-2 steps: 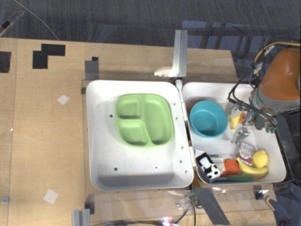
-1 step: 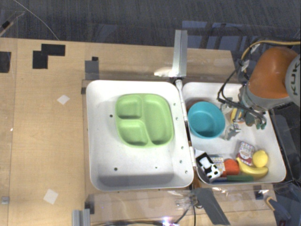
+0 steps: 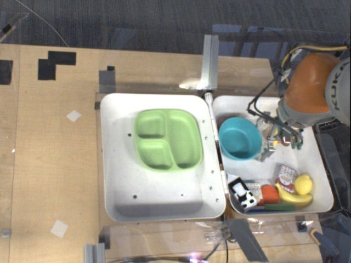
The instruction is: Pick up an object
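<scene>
Hand (image 3: 278,141) hangs over the right bin (image 3: 323,163), just beside the teal bowl (image 3: 239,138), with nothing visible between its metal parts; whether it is open or closed I cannot tell from this slanted view. The grey arm (image 3: 315,86) with its orange band sits directly above and behind it, trailing black cables.

By my judgement the step in hand is the approach: no object is gripped yet, and a target has to be settled. Nearest is the bowl, touching or almost touching the hand on its far side from the arm; it looks like smooth, hard plastic, round with a thin rim, so a grasp would have to pinch that rim. Below the hand, toward the bin's near edge, lies a cluster: a curved yellow banana (image 3: 294,197), a rounded lemon (image 3: 303,184), a red-orange piece (image 3: 269,193), a small printed packet (image 3: 286,174) and a black-and-white block (image 3: 241,192). These are crowded, so lowering there calls for care in singling one out.

Further off, in the left bin (image 3: 115,147), rests a pale green divided plate (image 3: 167,139), glossy and shallow, hard to pinch.
</scene>
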`<state>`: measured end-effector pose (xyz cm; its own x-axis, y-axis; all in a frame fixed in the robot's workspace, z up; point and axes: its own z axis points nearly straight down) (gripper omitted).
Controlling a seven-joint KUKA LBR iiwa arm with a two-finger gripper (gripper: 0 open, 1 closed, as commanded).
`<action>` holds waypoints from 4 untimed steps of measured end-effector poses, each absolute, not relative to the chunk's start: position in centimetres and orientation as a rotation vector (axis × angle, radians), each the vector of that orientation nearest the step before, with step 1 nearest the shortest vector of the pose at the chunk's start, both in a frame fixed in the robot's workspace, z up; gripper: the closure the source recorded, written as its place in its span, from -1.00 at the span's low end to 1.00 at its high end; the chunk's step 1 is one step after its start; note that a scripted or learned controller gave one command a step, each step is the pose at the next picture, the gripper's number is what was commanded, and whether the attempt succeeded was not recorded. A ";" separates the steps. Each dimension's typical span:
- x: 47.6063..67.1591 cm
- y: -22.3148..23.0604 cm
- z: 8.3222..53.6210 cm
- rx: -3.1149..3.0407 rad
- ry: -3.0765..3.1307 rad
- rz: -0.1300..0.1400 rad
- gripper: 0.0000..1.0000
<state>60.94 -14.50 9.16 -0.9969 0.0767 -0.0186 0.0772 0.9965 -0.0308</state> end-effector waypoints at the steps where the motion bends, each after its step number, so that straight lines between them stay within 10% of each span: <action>1: 60.5 -14.4 9.2 0.163 3.116 -0.049 -1.00; 4: 59.0 -14.0 9.2 0.412 3.093 -0.052 -1.00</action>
